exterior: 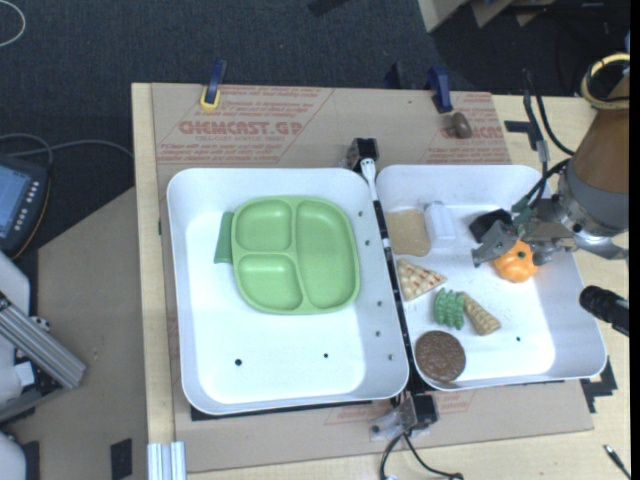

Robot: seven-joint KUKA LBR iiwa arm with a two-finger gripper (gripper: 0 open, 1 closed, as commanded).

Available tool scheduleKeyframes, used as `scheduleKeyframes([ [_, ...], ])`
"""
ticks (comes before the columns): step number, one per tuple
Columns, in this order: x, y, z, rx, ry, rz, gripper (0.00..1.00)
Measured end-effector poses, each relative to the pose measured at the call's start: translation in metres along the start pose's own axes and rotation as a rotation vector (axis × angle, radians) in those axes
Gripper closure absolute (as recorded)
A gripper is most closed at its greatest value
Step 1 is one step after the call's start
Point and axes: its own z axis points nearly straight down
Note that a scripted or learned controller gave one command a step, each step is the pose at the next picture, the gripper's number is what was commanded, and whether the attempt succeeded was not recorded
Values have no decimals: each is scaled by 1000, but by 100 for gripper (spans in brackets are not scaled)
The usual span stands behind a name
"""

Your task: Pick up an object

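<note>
My gripper [487, 239] hangs over the right bin [560, 358], near its middle right, with the arm coming in from the right. Its two fingers stand apart, open, with bare bin floor between them. A small orange toy fruit [517, 265] lies just below and right of the fingertips, against the gripper's underside and not between the fingers. Left of the gripper are a tan bread slice [408, 232] and a small white piece [438, 218].
The right bin also holds a triangular waffle-like slice [418, 278], a green leafy toy [450, 309], a tan cone [482, 316] and a round brown cookie [440, 355]. A green divided plate [296, 253] lies in the left bin [200, 348].
</note>
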Motion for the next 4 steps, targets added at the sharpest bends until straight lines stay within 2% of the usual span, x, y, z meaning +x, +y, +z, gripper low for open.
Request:
scheduleKeyframes([
  [1, 0, 3, -6, -12, -2, -3, 0],
  [3, -3, -1, 82, -6, 0, -2, 0],
  [4, -4, 2, 131, -18, -3, 0, 0],
])
